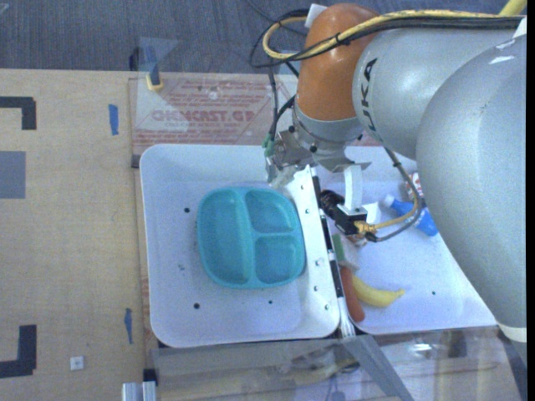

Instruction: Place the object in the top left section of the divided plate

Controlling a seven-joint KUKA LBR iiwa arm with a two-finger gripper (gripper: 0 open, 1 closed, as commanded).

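Gripper point(280, 172) hangs over the top right rim of the teal divided plate point(251, 236); its grasp state is unclear.

Your grey arm point(451, 98) reaches in from the right, orange band point(334, 57) above the wrist, bent downward; your gripper point(280, 170) hangs at its tip, pointing down.

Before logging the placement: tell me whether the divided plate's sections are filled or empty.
Empty. All three sections of the teal divided plate show bare teal floor. The banana lies in the other bin.
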